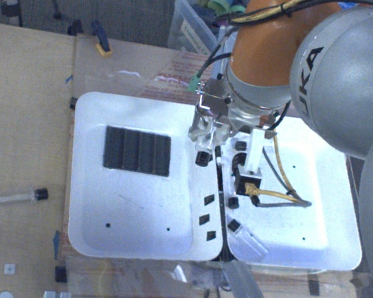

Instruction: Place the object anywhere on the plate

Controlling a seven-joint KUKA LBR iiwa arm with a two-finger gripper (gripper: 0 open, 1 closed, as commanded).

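The pincer (205, 137) hangs over the seam between the two white bins, at the left bin's (94, 117) right rim; I cannot tell its state, nor see any object in it. The dark ribbed plate (137, 151) lies well apart, toward that bin's far-left corner. Any drop here would likely land on bare bin floor or the rim.

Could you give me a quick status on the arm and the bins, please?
Gripper low over the seam between the bins. Dark ribbed plate flat in left bin. Nothing resting on the plate.
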